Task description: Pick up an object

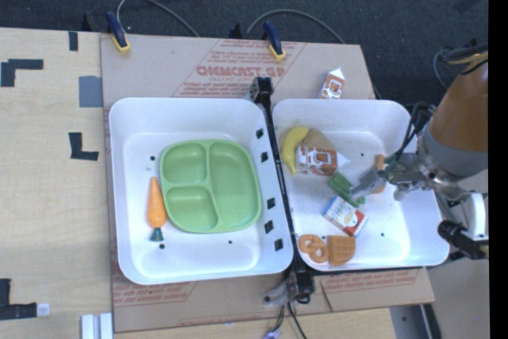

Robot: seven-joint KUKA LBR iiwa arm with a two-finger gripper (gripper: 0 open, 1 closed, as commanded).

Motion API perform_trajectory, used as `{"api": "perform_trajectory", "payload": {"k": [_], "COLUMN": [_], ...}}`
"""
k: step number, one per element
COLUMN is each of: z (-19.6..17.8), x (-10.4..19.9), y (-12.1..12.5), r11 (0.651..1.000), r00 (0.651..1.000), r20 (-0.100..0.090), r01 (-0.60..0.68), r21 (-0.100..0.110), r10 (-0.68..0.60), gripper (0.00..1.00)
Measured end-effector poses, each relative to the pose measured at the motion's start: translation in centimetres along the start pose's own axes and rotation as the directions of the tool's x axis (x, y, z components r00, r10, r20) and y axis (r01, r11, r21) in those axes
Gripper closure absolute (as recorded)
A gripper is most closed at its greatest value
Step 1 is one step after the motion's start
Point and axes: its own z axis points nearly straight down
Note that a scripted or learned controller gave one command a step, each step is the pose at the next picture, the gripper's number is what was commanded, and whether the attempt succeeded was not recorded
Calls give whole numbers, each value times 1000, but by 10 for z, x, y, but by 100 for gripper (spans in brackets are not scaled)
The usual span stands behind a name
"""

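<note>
"CHEMCAST" print on cardboard sheet (pixel 238 67)

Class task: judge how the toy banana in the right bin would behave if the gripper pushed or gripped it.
The banana looks smooth and curved, so it may slip or pivot. It touches the brown packet, which might shift too.

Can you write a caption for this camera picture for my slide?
Robot gripper reaches into the right bin of toy food; a green plate and carrot fill the left.
</note>
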Motion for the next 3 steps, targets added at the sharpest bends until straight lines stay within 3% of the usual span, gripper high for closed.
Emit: {"api": "perform_trajectory", "payload": {"k": [1, 3], "z": [102, 106], "x": [47, 54], "y": [79, 90], "r11": [1000, 1000], "r00": [1000, 1000], "r20": [3, 3], "r01": [3, 1], "r21": [-16, -6], "r10": [-3, -1], "gripper": [0, 0]}}
